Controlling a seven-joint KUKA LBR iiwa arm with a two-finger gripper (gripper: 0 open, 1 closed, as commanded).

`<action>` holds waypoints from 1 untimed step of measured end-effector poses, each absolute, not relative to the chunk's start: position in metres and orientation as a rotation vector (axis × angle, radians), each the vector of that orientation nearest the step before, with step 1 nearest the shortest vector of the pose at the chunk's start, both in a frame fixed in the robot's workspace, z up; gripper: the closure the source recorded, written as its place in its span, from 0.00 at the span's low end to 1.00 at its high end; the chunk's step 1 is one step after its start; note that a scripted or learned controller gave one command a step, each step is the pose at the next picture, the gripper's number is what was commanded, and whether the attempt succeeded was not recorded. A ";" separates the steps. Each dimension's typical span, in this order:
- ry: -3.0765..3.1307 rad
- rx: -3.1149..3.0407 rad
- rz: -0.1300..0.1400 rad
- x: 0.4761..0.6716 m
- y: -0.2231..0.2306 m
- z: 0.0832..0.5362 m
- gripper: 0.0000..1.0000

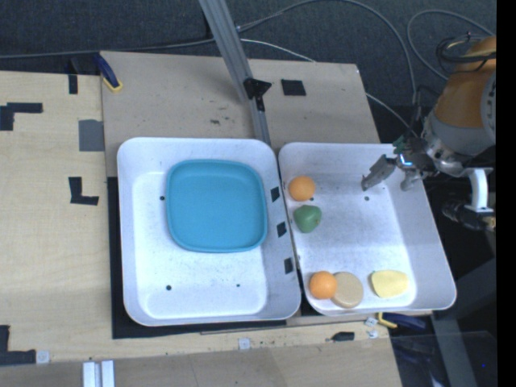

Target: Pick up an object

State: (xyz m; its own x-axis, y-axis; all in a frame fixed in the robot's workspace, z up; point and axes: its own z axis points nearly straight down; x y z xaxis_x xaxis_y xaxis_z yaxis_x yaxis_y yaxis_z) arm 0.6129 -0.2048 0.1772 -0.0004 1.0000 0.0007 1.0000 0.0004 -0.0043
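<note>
My gripper [393,176] hangs over the upper right part of the right bin [419,216], open, with nothing between its two fingers. Well to its left lie an orange ball [301,188] and a green object [307,218] by the bin's left wall. Along the bin's near edge sit another orange ball [322,285], a tan round piece [348,289] and a yellow piece [389,283]. All these objects rest on the bin floor, apart from the gripper.
The left bin [137,240] holds a blue square plate [216,205]. A grey metal pole [234,47] slants down to the junction of the two bins. Cables trail over the dark floor at the upper right.
</note>
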 end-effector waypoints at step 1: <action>-2.219 -2.217 0.004 0.613 -0.194 0.122 0.00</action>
State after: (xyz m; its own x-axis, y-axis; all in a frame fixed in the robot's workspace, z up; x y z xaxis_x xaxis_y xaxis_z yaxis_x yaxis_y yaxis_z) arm 0.6128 -0.1942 0.1217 -0.0008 1.0000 0.0014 1.0000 0.0008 -0.0052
